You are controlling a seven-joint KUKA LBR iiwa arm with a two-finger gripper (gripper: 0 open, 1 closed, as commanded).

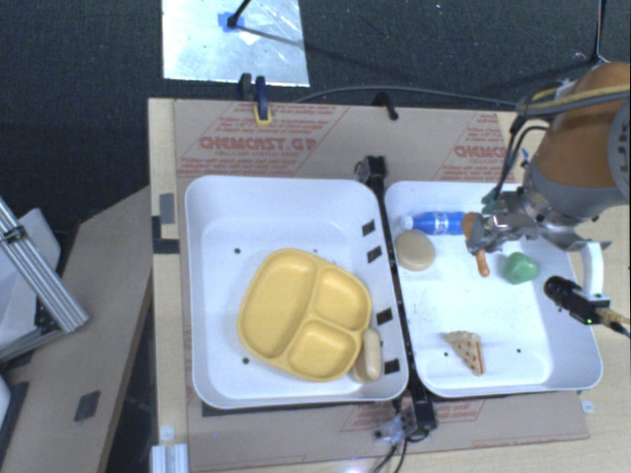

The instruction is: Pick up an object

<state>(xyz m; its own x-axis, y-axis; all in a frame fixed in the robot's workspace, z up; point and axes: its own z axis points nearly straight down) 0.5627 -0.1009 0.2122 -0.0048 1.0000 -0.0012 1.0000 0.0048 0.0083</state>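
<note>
Gripper [482, 247] hangs over the far part of the right white bin [567, 368], pinching a slim orange carrot-like piece [481, 261] between its jaws, just left of a green rounded lump [520, 266] and near a blue-labelled plastic bottle [434, 223].

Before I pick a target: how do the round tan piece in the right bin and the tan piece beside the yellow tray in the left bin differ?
The round tan piece is wider and bun-like; the oblong tan piece is narrower and elongated. The round one lies apart from its neighbours in the right bin, near a blue bottle; the oblong one sits against the yellow tray in the left bin. Both share a pale tan colour.
</note>
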